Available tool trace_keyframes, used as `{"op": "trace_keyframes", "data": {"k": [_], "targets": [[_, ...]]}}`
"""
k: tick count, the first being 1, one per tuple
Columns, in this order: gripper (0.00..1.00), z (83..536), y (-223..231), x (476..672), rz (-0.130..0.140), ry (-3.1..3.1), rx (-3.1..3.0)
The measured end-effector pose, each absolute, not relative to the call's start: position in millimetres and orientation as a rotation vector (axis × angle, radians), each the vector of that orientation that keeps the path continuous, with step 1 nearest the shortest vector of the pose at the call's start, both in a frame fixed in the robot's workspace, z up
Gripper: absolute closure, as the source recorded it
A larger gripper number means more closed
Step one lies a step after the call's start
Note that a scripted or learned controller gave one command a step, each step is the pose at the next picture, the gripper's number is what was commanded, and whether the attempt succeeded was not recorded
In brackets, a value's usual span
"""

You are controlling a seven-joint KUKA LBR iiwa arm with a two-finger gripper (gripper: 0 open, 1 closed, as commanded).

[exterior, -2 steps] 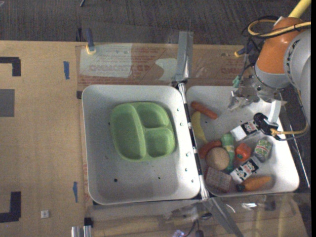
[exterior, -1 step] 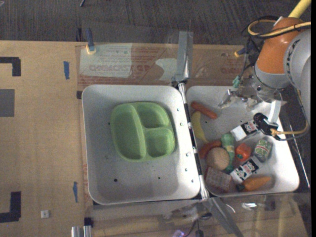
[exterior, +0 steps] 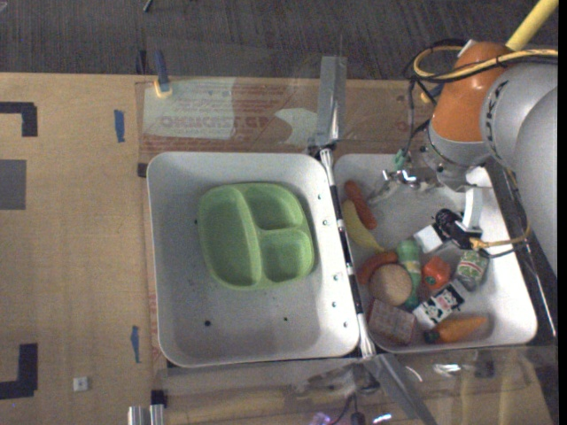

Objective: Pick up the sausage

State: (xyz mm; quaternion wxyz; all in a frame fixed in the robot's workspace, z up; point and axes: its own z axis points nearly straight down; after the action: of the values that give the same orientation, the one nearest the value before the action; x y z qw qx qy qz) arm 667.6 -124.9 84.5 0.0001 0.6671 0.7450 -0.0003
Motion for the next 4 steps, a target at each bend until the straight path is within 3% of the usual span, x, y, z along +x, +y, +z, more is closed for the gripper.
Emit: {"op": "trace_keyframes", "data": {"k": [1, 2, 3, 4], "targets": [[1.00, 93.2, -124.7, 668.9, 0.002, 2.341, 2.095], [1.00, 86.2, -153.9, 620.6, 0.004, 2.234, 2.203], [0.00, 85.4, -154.5, 620.5, 0.003, 2.234, 2.203], [0.00, 84.9, -93.9, 668.7, 0.004, 2.430, 1.985]]}}
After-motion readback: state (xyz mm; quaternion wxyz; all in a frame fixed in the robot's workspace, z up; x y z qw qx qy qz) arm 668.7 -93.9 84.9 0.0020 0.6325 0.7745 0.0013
